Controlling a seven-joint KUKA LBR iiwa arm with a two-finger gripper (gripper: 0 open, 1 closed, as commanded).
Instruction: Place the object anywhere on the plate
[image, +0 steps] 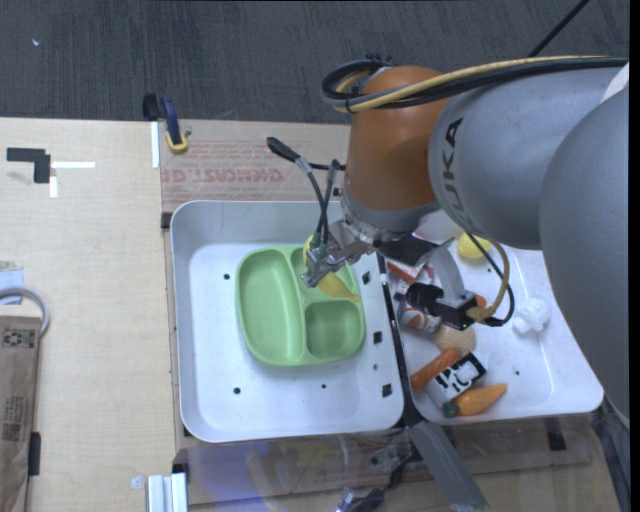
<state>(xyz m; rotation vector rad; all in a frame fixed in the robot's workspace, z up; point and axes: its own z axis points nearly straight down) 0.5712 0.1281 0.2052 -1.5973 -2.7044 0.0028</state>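
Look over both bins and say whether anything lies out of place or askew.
The green plate lies at a slant in the left bin, not squared to its walls. A yellow object overlaps the plate's right rim beneath the pincer. Nothing looks spilled or broken.

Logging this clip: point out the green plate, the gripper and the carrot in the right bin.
green plate (270, 305): camera view, floor of its large left compartment.
gripper (322, 268): camera view, midway between its tips, over the plate's upper right edge.
carrot (478, 399): camera view, middle of its orange body.
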